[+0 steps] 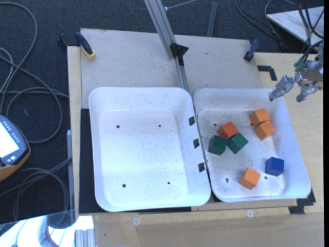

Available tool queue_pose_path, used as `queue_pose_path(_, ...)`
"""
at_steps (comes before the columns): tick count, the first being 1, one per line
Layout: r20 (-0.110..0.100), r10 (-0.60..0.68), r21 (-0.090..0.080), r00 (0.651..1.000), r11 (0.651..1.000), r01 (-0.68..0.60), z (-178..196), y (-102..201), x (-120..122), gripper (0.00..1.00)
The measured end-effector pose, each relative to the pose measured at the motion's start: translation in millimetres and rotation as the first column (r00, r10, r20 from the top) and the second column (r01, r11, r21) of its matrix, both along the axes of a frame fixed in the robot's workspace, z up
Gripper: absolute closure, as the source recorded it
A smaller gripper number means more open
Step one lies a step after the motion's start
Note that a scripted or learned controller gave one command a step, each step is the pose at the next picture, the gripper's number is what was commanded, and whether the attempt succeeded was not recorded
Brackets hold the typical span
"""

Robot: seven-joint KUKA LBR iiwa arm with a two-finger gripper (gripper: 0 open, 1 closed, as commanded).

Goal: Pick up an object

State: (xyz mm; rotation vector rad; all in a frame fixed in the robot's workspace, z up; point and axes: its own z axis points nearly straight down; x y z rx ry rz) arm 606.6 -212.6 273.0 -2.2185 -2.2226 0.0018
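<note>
1. Gripper (pixel 291 88) sits at the far right edge of the view, over the upper right rim of the right bin (pixel 295 156). Two fingers spread apart, one at (pixel 278 91), nothing between them. Reads as high above the bin, not down among the blocks.
2. Closest items to the gripper: two orange blocks, upper orange block (pixel 259 117) and second orange block (pixel 264 130), touching or nearly so, near the bin's right side.
3. Next out, a tight cluster at bin centre: red-orange block (pixel 226 129), green block (pixel 238 142), dark green block (pixel 217 145). All three touching or just beside each other.
4. Toward the near rim: blue block (pixel 274 166) and lower orange block (pixel 250 178), near each other but apart.
5. Left bin (pixel 103 107) holds no blocks I can see. Metal pole (pixel 163 27) runs down to the gap between bins.
6. Step judged: approach phase, no pick started, nothing grasped.
7. Next move calls for: pick one target, travel over it, descend with fingers open either side, then close.
8. Judged easiest: blue block or lower orange block, since they have free space around them. Centre cluster looks risky, fingers could hit neighbours. The orange pair is nearest but packed close, so finger clearance on the shared side is doubtful.
</note>
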Motion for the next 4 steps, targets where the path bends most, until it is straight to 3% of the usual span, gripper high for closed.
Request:
queue_pose_path(1,0.004,0.002,-0.002,1.000,1.000,-0.002,-38.4,1.3,46.5,0.00)
queue_pose_path(4,0.003,0.000,-0.002,1.000,1.000,0.000,-35.5,0.6,45.1,0.00)
